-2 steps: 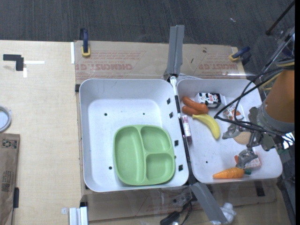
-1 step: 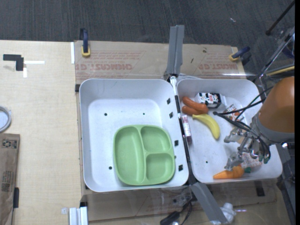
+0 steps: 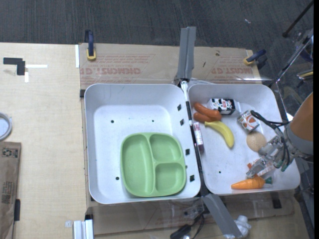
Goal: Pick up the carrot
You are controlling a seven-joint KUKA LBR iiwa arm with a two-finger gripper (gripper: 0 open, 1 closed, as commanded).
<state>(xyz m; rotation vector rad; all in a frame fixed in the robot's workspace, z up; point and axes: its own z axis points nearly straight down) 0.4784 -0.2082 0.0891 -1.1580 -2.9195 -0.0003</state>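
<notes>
The orange carrot (image 3: 247, 184) lies on its side near the front edge of the right bin (image 3: 219, 176), with its green end pointing right. My gripper (image 3: 260, 169) reaches in from the right. It hangs just above and slightly right of the carrot's thick end, very close to it. Nothing shows the carrot lifted off the bin floor.
The right bin also holds two sausages (image 3: 207, 112), a banana (image 3: 223, 132), a small black-and-white carton (image 3: 222, 105), a small packet (image 3: 248, 121) and a beige ball (image 3: 256, 142). A green divided plate (image 3: 153, 164) lies in the left bin (image 3: 99, 133).
</notes>
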